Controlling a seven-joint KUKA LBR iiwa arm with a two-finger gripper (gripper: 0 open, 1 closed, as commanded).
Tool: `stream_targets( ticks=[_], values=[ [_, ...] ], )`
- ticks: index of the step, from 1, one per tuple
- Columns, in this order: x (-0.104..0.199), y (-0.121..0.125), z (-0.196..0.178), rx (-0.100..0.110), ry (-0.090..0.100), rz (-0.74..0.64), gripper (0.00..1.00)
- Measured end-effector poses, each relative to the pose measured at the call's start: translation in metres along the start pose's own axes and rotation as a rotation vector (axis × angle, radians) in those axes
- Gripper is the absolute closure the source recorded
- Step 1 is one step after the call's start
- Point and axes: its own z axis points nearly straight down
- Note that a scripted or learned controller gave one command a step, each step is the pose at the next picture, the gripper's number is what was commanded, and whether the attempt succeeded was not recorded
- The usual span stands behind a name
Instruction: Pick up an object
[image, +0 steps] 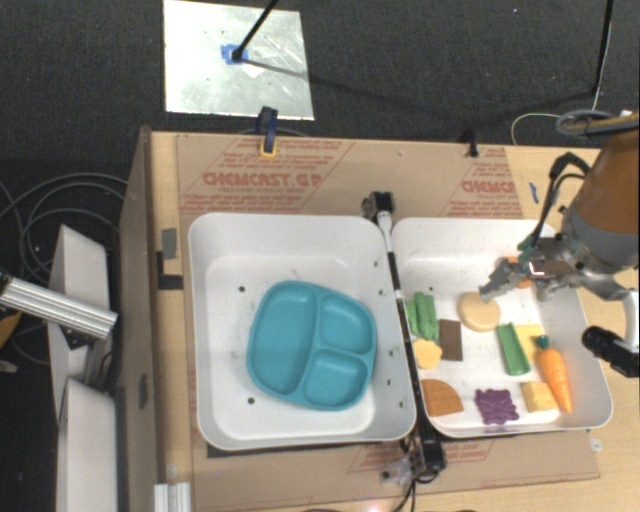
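Observation:
The right bin (440, 245) holds several toy foods. A beige round piece (480, 312) lies near its middle, with a green block (424, 315), a brown bar (450, 340) and a yellow-orange piece (428, 353) to its left. A green stick (513, 348), an orange carrot (553, 375), purple grapes (496, 404), a brown bread slice (441, 397) and a yellow wedge (538, 397) lie toward the front. My gripper (503, 280) hangs over the right bin, just above and right of the beige piece. I see nothing held in it.
The left bin (215, 300) carries a blue divided plate (312, 343). A black divider (395, 300) runs between the bins. The grey arm with its orange band (610, 200) enters from the right over the bin's far right corner.

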Motion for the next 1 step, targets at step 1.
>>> stream_targets(
  ticks=[1],
  values=[
    [-0.0261, -0.0476, 0.1333, 0.012, 0.004, 0.002, 0.0]
  ],
)
